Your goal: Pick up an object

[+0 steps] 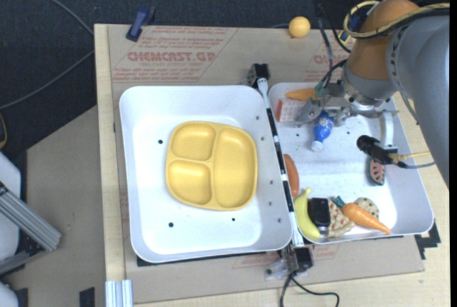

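**Gripper position and failure risks at the right bin**

Gripper [319, 109] is hanging low over the back of the right bin [414, 188], right at a small blue-and-white bottle [323, 128]. Whether it is spread or pressed together cannot be told from this angle, because the wrist and cabling are covering it, so no grasp is being claimed.

Candidate objects are lying as follows:
- The bottle is lying tilted on the bin floor, just below the gripper.
- An orange piece [302, 93] is resting against the back wall.
- A watermelon slice [376, 171] is lying near the right wall, well apart from the bottle.
- A banana [305, 215], a carrot [364, 217] and a sausage [290, 173] are crowding the front and left side.

Likely faults (judged, not observed): the bottle is rounded and tilted, so it is probably prone to rolling or squirting out of a closing pinch. The nearby back wall is also risking a finger strike.

The left bin [143, 155] is holding a yellow divided plate [211, 165].
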`<state>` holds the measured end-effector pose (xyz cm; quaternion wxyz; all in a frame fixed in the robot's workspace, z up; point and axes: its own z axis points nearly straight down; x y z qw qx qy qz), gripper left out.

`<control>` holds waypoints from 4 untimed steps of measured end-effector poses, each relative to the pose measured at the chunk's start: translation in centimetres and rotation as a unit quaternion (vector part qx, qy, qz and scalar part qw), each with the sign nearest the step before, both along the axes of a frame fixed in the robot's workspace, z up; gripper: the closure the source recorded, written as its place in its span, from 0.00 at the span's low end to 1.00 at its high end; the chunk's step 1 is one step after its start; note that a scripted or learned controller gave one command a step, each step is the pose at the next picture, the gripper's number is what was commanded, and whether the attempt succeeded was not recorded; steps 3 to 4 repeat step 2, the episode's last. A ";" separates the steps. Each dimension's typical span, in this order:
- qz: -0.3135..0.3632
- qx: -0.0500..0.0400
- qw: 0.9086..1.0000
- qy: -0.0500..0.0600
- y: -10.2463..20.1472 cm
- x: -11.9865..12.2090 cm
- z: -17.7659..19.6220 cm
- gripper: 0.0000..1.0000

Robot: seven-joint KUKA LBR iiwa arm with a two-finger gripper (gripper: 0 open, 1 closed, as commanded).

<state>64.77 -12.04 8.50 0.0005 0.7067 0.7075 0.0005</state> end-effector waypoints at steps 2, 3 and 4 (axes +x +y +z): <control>0.000 0.000 1.000 0.000 5.9 -4.2 10.1 1.00; 0.000 0.000 1.000 0.000 5.9 -4.2 10.1 1.00; 0.000 0.000 1.000 0.000 5.9 -4.2 10.1 1.00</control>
